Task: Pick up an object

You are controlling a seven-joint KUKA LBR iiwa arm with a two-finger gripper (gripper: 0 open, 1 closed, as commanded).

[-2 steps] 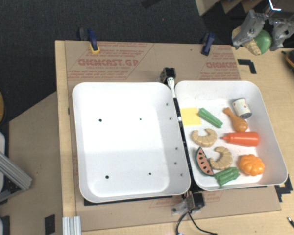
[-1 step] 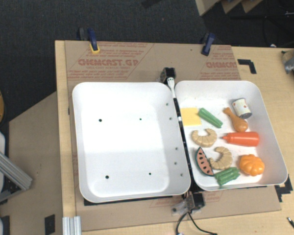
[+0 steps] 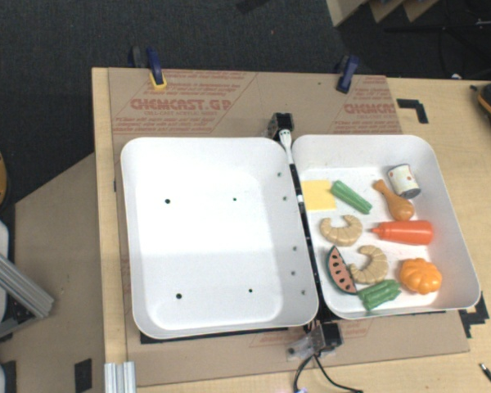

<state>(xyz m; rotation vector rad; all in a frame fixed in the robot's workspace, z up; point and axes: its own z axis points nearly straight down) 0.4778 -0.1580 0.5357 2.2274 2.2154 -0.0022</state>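
Lying crowded in the right bin [image 3: 442, 158], all the candidates sat on the side from which the arm reaches in, while the left bin [image 3: 147, 158] held nothing to grasp. The red carrot-like piece [image 3: 405, 232] lay with its long axis roughly across the bin, near the outer wall, probably the easiest reach; a pumpkin [image 3: 419, 275] sat just below it and a green pod [image 3: 350, 196] towards the middle. Whether the tool was open or closed could not be told from this view.

My one camera sits high above the bench [image 3: 229, 97], looking down at a slant on the left bin [image 3: 147, 244] and right bin [image 3: 454, 256].
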